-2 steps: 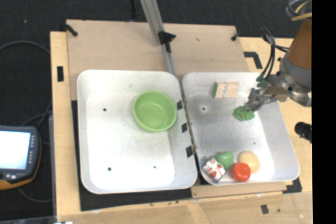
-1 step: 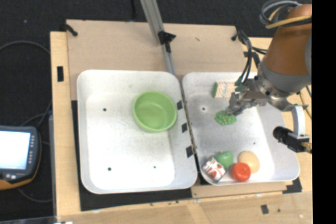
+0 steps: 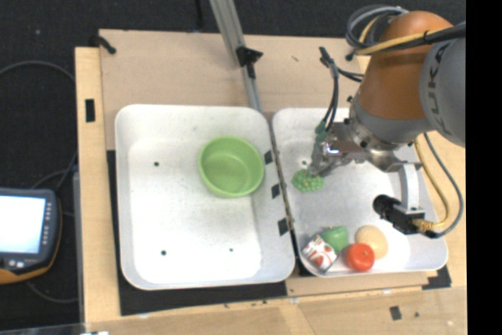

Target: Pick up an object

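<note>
A grey arm with an orange band reaches in from the right over the right-hand shallow white bin point(image 3: 423, 259). Its two-finger gripper point(image 3: 319, 162) hangs low near that bin's left wall, directly above a small bumpy green object point(image 3: 308, 182) that lies on the bin floor. The tip seems to touch or nearly touch this object; whether the fingers are spread or pressed together cannot be told, and nothing is plainly seen between them.

Along the near edge of the same bin lie four more things close together: a red-and-white crumpled packet point(image 3: 318, 253), a green apple-like fruit point(image 3: 336, 236) just behind it, a red round tomato-like ball point(image 3: 361, 256) and a pale yellow rounded piece point(image 3: 372, 239) touching the ball.

The left-hand shallow white bin point(image 3: 157, 247) holds a light green plastic bowl point(image 3: 230, 166), upright, near its right side. Both bins rest on a tan bench point(image 3: 157, 67).
</note>
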Robot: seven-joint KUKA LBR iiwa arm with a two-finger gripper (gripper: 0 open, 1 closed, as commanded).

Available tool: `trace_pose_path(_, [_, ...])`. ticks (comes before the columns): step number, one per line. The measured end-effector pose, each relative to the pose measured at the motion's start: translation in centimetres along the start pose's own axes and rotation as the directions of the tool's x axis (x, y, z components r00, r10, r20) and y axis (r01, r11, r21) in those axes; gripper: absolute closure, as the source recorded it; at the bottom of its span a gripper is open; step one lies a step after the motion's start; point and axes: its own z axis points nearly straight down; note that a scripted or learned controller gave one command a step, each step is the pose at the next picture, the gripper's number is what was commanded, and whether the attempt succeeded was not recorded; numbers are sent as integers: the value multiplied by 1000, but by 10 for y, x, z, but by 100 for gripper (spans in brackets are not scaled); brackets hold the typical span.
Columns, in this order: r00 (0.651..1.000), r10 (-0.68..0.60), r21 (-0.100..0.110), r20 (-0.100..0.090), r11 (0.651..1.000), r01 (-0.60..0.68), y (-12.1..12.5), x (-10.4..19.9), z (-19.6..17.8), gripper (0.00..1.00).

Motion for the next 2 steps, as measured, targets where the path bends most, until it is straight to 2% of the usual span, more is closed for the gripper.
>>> trace_pose_path(1, [1000, -1, -1, -1, 1000, 1, 4, 53, -6, 100])
trace_pose_path(2, [1000, -1, 0, 0, 1000, 1, 11, 113, 7, 100])
